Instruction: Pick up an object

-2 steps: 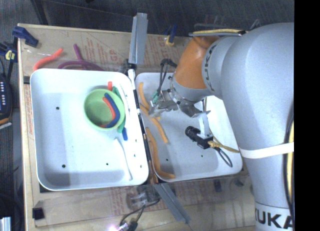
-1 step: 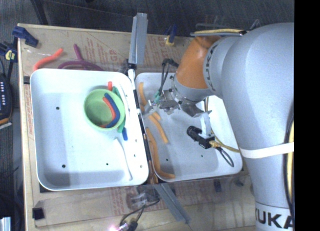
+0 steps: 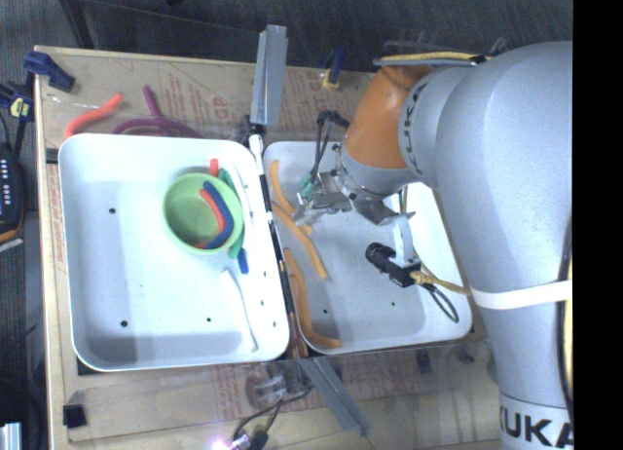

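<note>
**Gripper lowered into the right bin**

Left of the divider between the bins, a green plastic bowl (image 3: 201, 214) lies in the left white bin (image 3: 117, 321). Right of it, orange curved strips (image 3: 310, 248) are lain in the right white bin (image 3: 370, 326), just beside the gripper (image 3: 316, 200). An approach is judged underway; closing on a strip is needed next. The jaw state cannot be told. "KUKA" is read on the grey arm (image 3: 521, 185).

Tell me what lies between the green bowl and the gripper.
In the camera view, between the green bowl and the gripper lie the adjoining bin rims and an orange strip in the right bin.
</note>
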`<state>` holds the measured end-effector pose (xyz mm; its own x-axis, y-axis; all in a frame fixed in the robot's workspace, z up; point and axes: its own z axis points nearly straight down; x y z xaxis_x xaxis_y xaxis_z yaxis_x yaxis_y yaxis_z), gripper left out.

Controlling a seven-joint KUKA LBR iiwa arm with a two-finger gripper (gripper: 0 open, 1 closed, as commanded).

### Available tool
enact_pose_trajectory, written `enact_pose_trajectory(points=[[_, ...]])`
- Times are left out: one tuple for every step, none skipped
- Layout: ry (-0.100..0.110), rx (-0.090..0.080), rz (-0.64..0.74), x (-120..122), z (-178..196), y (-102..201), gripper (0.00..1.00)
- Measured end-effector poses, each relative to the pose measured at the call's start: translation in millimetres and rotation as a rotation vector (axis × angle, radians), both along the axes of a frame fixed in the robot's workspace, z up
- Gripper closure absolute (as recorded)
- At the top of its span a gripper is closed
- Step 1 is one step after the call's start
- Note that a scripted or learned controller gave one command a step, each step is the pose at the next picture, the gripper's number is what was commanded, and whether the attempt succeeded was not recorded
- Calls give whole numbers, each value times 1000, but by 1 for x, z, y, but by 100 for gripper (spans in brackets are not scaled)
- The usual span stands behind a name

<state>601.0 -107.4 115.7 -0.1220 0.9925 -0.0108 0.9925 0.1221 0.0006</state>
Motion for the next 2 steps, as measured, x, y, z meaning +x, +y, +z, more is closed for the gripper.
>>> enact_pose_trajectory(points=[[0,0,0,0,0,0,0],[5,8,-75,-6,-23,-9,0]])
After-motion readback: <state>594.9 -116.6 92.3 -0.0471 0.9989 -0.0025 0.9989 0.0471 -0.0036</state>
